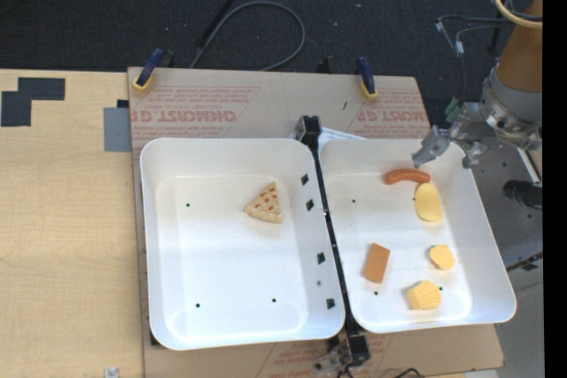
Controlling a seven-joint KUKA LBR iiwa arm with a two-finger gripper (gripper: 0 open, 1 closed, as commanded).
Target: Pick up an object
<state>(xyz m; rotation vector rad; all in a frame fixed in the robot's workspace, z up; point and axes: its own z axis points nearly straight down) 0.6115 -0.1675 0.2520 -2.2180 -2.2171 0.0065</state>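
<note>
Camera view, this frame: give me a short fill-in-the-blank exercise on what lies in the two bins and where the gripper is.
1. The left bin holds a single item, a ____-shaped waffle piece.
2. The right bin holds ____ items.
3. The item nearest the gripper is the ____, red and lying above the lemon.
4. The orange block lies nearer the ____ bin than the other items around it.

Missing words: wedge; five; sausage; left
</note>
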